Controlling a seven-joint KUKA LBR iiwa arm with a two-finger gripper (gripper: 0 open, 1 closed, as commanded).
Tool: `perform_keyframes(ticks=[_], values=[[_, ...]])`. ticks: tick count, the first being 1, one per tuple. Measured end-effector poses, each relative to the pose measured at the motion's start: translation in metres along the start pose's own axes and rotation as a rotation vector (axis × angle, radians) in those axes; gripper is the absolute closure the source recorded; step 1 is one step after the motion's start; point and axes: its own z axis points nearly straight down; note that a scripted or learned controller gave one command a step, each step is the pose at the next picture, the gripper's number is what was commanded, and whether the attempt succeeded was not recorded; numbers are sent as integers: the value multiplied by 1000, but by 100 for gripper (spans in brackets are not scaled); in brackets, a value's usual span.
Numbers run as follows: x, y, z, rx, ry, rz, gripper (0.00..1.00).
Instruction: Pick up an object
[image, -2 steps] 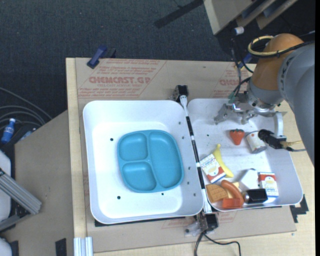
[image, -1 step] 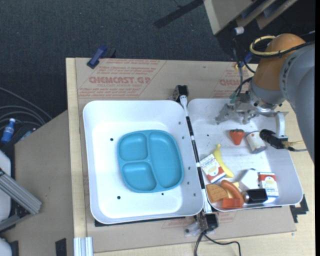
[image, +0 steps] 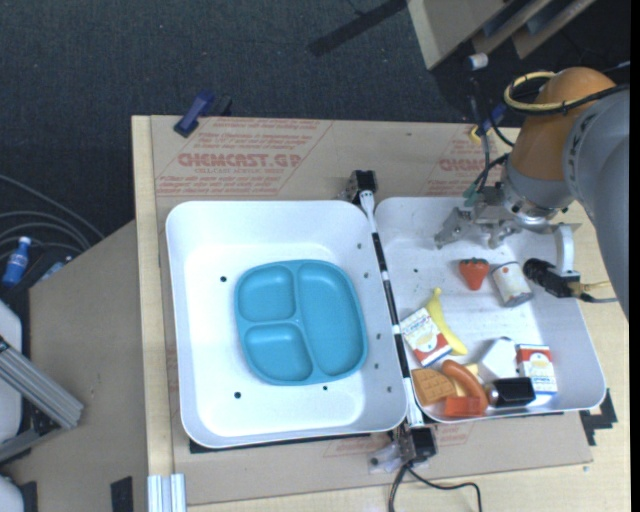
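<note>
The right bin (image: 570, 310) holds the loose objects. A red strawberry (image: 474, 272) lies near its middle, with a small silver can (image: 511, 283) on its side next to it. A yellow banana (image: 447, 322) and a red-and-white carton (image: 425, 336) lie by the bin's left wall. At the near edge are a sausage (image: 464, 376), a brown cracker (image: 430, 384), a black block (image: 513, 391) and a second small carton (image: 538, 367). My gripper (image: 474, 226) hangs low over the bin's far side, just beyond the strawberry, with nothing visibly in it.
A blue divided plate (image: 300, 320) lies in the left bin (image: 200, 240). The divider (image: 384, 290) between the bins runs just left of the banana. The grey arm (image: 560, 130) with its orange band reaches in from the upper right. Cables hang behind it.
</note>
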Motion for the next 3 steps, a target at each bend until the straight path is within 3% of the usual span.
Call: perform_keyframes(ticks=[1,2,3], values=[[0,1,-11,-2,-1,-1,100],[0,1,-10,-2,-1,-1,0],[14,0,0,2,2,-1,0]])
